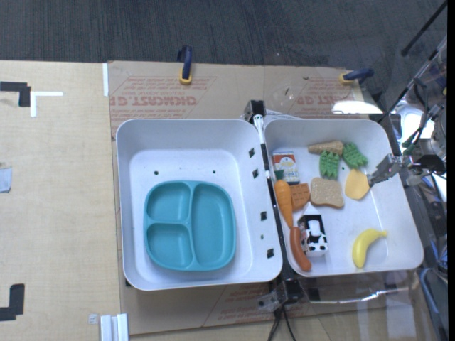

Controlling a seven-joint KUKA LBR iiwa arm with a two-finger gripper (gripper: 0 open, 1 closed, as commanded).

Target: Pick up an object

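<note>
The right bin (398, 212) holds several toy foods. Among them are a yellow banana (365, 245), a black-and-white cow-print carton (313, 236), a red sausage (299, 249), an orange carrot (284, 197), a bread slice (328, 192), a yellow wedge (356, 185), green vegetables (330, 164) and a small red-and-white box (285, 166). My gripper (386, 170) hangs low over the right rim of this bin, just right of the yellow wedge, with nothing seen in it.
The left bin (135, 148) carries a teal divided plate (190, 225). Cardboard (178, 94) lies under both bins, held by blue-and-yellow clamps (185, 65) at the far edge. The arm's body and cables (426, 155) crowd the right side.
</note>
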